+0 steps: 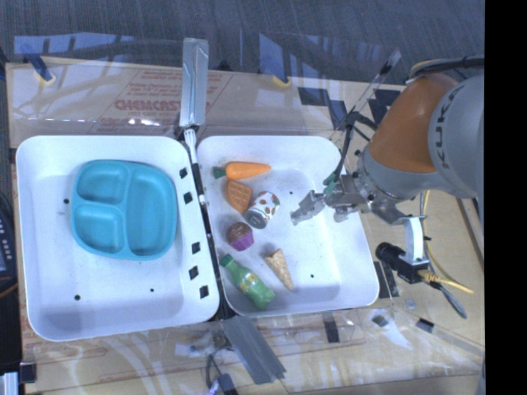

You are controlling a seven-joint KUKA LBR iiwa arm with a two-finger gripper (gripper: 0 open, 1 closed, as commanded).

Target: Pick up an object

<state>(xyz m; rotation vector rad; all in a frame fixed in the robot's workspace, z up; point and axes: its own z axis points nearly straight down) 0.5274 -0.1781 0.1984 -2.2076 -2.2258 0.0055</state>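
The right bin (350, 253) holds several small things: an orange carrot (246, 170) at the back, an orange waffle-like piece (239, 195), a red and white can (262, 209), a purple ball (240, 236), an ice cream cone (279, 267) and a green bottle (248, 281) at the front. My gripper (305, 209) hangs over the right half of this bin, right of the can, with its fingers apart and nothing between them.
The left bin (45, 295) bears a blue divided plate (125, 208). A row of black clips (196, 220) runs along the wall between the two bins. The grey arm with its orange band (412, 134) comes in over the right bin's right rim.
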